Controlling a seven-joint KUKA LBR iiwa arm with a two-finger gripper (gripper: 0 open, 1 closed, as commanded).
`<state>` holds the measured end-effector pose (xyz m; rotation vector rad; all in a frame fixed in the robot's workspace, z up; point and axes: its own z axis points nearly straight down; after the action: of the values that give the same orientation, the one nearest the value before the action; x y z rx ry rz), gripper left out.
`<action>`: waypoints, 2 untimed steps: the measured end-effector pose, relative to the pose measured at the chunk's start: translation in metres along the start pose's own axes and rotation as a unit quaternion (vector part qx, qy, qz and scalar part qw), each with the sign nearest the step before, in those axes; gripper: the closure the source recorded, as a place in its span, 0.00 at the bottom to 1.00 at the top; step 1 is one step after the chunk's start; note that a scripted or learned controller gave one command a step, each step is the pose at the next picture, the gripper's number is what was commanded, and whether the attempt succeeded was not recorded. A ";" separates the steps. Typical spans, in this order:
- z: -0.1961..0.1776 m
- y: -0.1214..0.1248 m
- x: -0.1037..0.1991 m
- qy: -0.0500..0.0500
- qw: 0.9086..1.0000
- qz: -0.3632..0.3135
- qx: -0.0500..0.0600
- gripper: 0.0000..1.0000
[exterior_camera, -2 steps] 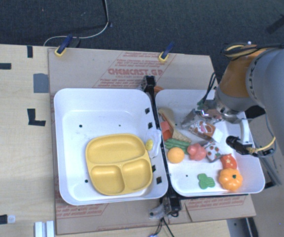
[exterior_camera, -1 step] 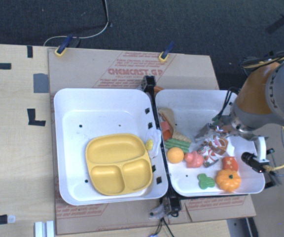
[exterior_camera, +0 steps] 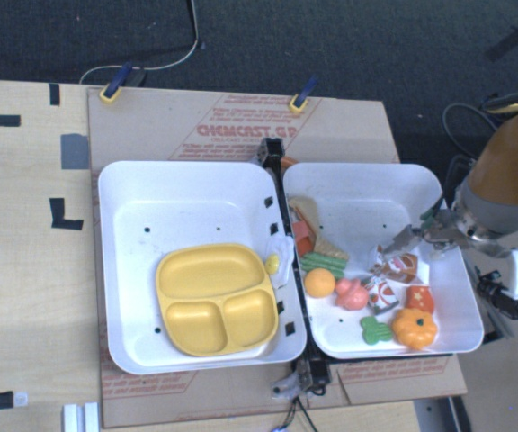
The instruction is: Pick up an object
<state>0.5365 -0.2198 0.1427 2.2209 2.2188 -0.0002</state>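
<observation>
- Gripper (exterior_camera: 401, 238) low in the right bin (exterior_camera: 358, 183), fingers apart, gripping nothing.
- Red-white toy (exterior_camera: 401, 265) just below it; pumpkin (exterior_camera: 415, 328) further down.
- Yellow tray (exterior_camera: 216, 297) far left.

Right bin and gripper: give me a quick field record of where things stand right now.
left bin: holds a yellow divided plate
right bin: toys crowded toward its near side
toys: orange ball, pink piece, green piece, orange pumpkin, red-and-white items
gripper: low over the right bin, just above the red-and-white items
grasp: nothing visibly between the fingers; open or shut not readable
arm: enters from the right, orange band at the bin's right rim
</observation>
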 end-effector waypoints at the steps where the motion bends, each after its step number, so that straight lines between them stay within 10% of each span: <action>1: 0.038 0.007 0.076 -0.002 1.000 -0.001 -0.012 0.00; 2: 0.029 0.007 0.077 -0.003 1.000 -0.002 -0.013 1.00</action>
<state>0.5441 -0.1430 0.1140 2.2003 2.2068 0.0231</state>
